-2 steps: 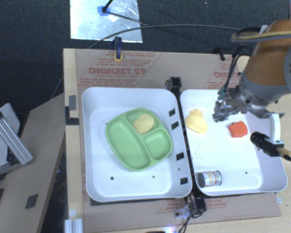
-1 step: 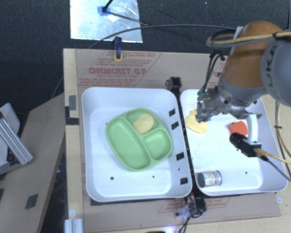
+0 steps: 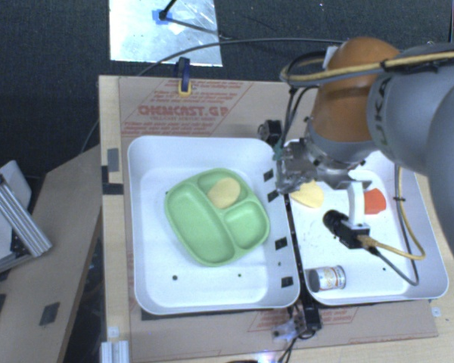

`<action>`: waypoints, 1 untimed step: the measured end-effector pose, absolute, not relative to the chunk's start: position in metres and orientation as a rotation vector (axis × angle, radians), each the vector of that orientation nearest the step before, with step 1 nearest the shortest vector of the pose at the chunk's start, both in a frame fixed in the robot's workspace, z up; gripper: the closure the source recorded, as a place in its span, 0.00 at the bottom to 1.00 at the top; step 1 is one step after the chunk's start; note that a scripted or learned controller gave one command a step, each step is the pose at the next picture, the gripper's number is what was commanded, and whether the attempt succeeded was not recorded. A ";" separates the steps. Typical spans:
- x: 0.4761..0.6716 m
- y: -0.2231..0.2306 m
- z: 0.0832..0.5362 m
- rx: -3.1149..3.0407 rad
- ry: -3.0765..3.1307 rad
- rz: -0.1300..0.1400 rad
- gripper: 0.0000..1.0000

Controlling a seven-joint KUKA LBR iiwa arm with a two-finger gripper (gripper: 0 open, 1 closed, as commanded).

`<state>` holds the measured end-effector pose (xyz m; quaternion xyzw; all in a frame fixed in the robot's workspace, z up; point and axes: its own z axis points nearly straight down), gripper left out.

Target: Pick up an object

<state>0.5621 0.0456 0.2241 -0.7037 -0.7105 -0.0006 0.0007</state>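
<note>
In the right bin [image 3: 431, 274], a pale yellow piece [image 3: 310, 196] lies near the left wall. A red-orange piece [image 3: 374, 201] lies to its right, and a small silver-capped jar [image 3: 327, 278] lies on its side at the front. My gripper [image 3: 290, 174] hangs over the right bin's left wall, just up and left of the pale yellow piece, under the orange band [image 3: 356, 89]. The wrist hides what is between its tips. In the left bin [image 3: 147, 225], a green divided plate [image 3: 204, 229] holds a yellow lump [image 3: 225, 193].
A black part on a yellow cable [image 3: 346, 230] hangs from the arm over the middle of the right bin. The grey arm [image 3: 427, 104] covers the bin's back right. A wall [image 3: 287, 233] divides the two bins. A metal frame [image 3: 15, 218] stands at far left.
</note>
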 end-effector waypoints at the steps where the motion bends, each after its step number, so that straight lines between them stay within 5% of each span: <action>1: 0.566 0.106 0.220 -2.209 -2.233 -0.004 1.00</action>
